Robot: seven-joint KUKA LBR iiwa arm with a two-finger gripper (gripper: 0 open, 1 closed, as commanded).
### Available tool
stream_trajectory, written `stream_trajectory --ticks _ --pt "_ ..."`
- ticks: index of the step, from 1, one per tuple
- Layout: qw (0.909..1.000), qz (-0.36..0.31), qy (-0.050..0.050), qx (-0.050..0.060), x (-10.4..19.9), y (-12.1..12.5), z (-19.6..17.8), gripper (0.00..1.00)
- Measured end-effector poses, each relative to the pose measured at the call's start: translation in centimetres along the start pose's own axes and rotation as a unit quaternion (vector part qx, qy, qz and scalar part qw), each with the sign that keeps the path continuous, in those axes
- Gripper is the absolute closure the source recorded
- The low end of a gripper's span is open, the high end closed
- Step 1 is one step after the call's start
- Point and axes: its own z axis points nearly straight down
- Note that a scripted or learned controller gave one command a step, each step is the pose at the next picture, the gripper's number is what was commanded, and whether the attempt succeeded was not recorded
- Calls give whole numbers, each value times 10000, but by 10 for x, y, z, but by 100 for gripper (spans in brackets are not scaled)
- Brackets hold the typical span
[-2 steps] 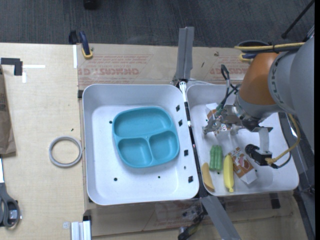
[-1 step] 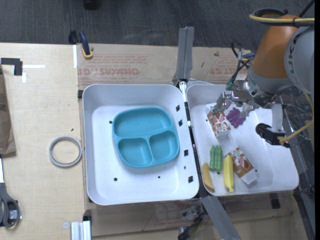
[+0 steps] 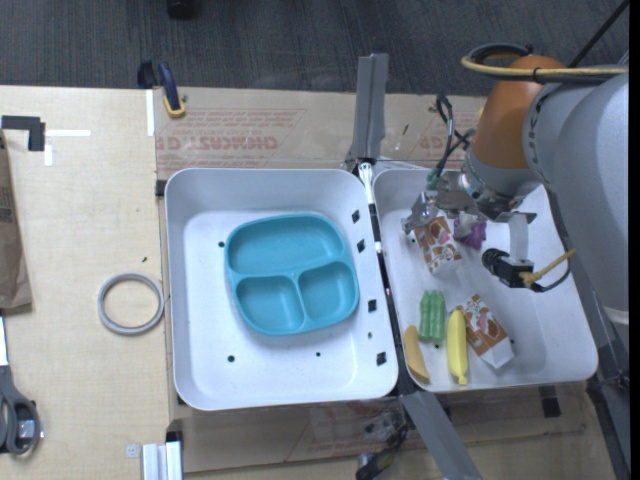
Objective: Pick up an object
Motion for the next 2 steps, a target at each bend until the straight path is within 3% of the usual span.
stream_trajectory --ticks 1,2 --pt "10000 14 1 -3 7 -13 -97 0" --pt "9985 -549 8 12 -9 -33 -6 0"
